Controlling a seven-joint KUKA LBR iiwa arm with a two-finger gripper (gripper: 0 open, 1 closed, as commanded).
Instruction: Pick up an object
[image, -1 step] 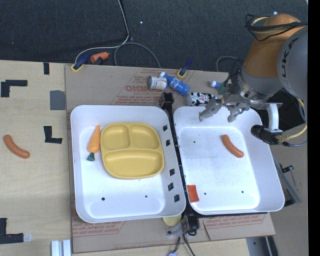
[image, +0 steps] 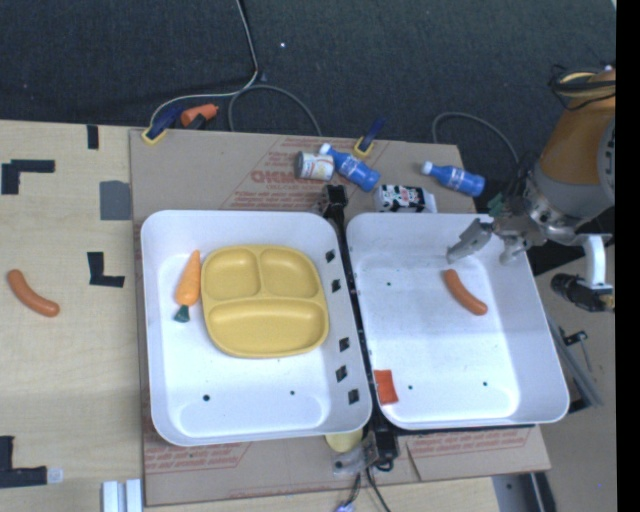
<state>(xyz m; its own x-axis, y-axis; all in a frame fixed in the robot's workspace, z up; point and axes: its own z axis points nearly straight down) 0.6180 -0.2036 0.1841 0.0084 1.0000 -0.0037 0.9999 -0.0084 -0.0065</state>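
Note:
An orange-brown toy sausage (image: 466, 292) lies in the right bin (image: 500, 400), near its back half. My gripper (image: 490, 247) hovers over the bin's back right corner, just above and to the right of the sausage. Its fingers (image: 466, 244) are spread open with nothing between them. In the left bin (image: 250, 425) a yellow divided plate (image: 265, 300) lies flat, and an orange toy carrot (image: 188, 278) rests against its left side.
A second sausage (image: 32, 293) lies on the bench far left of the bins. Blue and white bottles (image: 350, 167) (image: 455, 178) and a small black-and-white box (image: 405, 199) sit behind the bins. A small orange tag (image: 385, 386) lies at the right bin's front left. Cables run across the back.

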